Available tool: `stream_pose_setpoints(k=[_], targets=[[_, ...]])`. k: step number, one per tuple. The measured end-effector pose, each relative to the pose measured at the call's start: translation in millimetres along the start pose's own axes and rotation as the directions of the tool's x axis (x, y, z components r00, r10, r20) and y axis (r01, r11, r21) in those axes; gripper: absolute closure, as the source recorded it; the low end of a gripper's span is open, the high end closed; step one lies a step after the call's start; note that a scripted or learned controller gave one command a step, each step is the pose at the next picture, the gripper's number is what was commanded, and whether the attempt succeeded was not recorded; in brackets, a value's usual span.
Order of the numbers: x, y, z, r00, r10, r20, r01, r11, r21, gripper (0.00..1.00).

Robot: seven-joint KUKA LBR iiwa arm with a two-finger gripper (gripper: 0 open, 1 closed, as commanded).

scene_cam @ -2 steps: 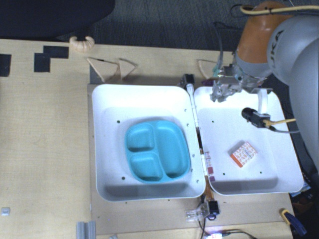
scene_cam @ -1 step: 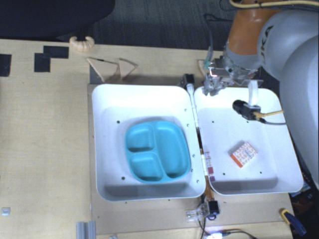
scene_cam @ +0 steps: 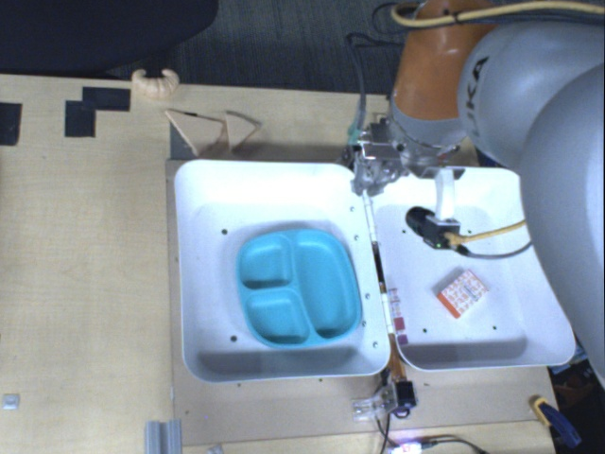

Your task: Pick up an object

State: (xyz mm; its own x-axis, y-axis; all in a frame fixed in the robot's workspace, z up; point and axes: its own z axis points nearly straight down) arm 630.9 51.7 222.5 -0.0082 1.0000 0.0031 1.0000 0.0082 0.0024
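Nothing picked up yet, by the look of it. End effector [scene_cam: 371, 171] sits at the far end of the rim between the two bins; can't tell if it's released or clenched, nothing visibly in it. Blue compartment tray [scene_cam: 298, 287] lies flat in left bin [scene_cam: 203, 216]. Small red-and-white packet [scene_cam: 462, 292] lies in right bin [scene_cam: 501, 197], well apart from the end effector. Approach, grasp and lift all left.

Only legible txt: "KA" on grey arm [scene_cam: 515, 74].
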Motion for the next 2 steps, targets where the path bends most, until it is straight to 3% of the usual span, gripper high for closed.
stream_pose_setpoints(k=[1,2], targets=[[-77,-5,-32,1.000,0.005,0.005,-0.005,1.000,-0.002,1.00],[-33,-12,-16,1.000,0.003,0.002,-0.003,1.000,0.001,1.00]])
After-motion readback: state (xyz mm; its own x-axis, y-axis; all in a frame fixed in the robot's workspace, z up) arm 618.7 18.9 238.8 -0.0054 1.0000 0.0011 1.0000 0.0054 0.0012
